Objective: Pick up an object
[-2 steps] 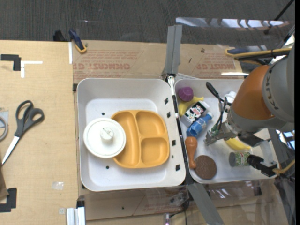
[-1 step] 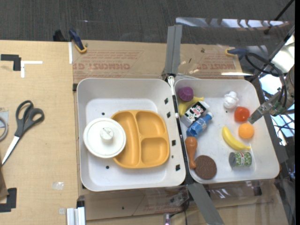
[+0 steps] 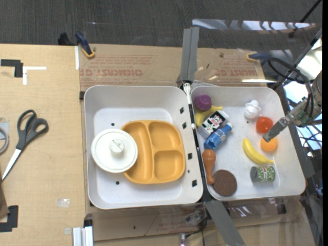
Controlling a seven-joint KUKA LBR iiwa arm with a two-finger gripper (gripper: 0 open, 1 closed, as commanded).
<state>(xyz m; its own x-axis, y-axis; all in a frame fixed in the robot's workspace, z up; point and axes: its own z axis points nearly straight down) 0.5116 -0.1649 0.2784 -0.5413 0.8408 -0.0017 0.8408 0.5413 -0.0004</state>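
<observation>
Sitting at the right side of the right bin [image 3: 294,152], the orange ball [image 3: 270,145] is the object nearest the gripper [image 3: 268,136], which comes in from the right at a slant with its tip low over the ball's upper left edge; cannot tell if it touches. Claw state: cannot tell, the tip reads as one dark grey bar from this angle. Nothing visibly pinched. Red ball [image 3: 264,124] sits just above the tip, near the orange one. White crumpled item [image 3: 251,109] further up. Banana [image 3: 254,152] lies just left and below the orange ball, slanted; green patterned can [image 3: 263,174] right below the banana. Brown round disc [image 3: 224,182] at the bin's bottom edge, orange-brown drumstick-shaped toy [image 3: 209,164] beside it on the left. Blue bottle [image 3: 219,137] and a black-and-white box [image 3: 212,121] cluster near the bin's left wall, a yellow item [image 3: 201,116] partly under them, purple object [image 3: 203,102] at top left. Left bin [image 3: 92,183] has a yellow sectioned tray [image 3: 156,152] with a white lidded bowl [image 3: 114,149] overlapping its left edge. Scissors [image 3: 23,135] lie on the bench [image 3: 41,188], well apart to the left.
</observation>
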